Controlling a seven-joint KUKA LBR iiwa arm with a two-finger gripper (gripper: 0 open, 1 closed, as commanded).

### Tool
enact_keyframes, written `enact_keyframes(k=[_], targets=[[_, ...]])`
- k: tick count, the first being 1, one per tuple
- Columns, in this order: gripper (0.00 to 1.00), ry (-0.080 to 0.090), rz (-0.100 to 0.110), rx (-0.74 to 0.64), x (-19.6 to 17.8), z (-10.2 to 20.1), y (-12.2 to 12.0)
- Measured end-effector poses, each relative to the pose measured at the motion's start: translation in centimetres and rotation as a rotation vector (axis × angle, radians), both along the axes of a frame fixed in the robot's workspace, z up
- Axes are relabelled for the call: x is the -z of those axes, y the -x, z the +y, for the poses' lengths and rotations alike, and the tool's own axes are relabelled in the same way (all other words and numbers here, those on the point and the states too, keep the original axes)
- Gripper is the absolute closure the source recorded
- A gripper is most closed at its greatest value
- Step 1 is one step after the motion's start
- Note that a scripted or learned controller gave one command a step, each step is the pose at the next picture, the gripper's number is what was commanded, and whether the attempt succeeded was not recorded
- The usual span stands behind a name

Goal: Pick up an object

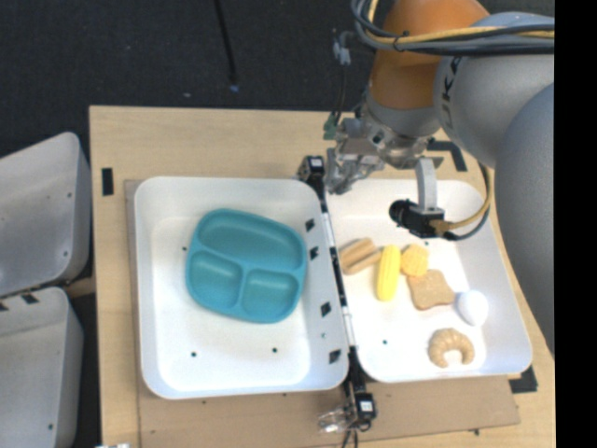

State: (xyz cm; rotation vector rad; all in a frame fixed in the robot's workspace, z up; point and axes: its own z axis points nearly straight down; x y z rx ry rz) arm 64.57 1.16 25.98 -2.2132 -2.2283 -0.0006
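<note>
The right bin (494, 343) holds several toy foods: a tan bread roll (358, 255), a yellow corn cob (388, 272), a small orange piece (415, 261), a slice of toast (431, 291), a white egg (472, 306) and a croissant (451, 346). My gripper (343, 177) hangs above the back left corner of this bin, near the divider between the bins. It is well behind the foods and touches none of them. Nothing shows between its fingers.
The left bin (168, 343) contains a teal divided plate (246, 264). A black cable fitting (415, 217) dangles from the wrist over the right bin's back. The big grey arm (504, 73) covers the back right.
</note>
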Motion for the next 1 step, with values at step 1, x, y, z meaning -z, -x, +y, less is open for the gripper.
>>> enact_keyframes(k=[1], targets=[[1.0,0.0,0.0,0.0,-0.47,5.46,0.77]])
